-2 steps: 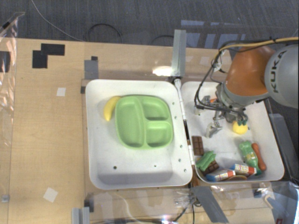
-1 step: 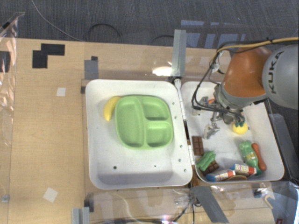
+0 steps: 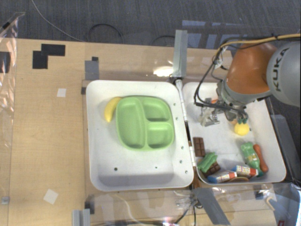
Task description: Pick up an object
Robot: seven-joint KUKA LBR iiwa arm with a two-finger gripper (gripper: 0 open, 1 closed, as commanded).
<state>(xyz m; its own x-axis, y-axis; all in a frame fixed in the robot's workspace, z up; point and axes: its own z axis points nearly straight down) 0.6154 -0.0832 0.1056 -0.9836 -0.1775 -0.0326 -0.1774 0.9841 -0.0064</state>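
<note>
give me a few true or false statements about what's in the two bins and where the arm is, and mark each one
1. A green divided tray lies in the left bin. True.
2. A banana lies beside the tray's left edge. True.
3. The hand is over the left bin. False: it is over the right bin.
4. A yellow lemon lies in the right bin. True.
5. The brown chocolate bar lies on the green tray. False: it lies in the right bin, near its left wall.

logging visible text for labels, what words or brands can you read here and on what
"KU", the start of a cut-off brand name, on the grey arm at the right edge.
Packets in the right bin, such as the red and white tube: print too small and blurred to read.
</note>
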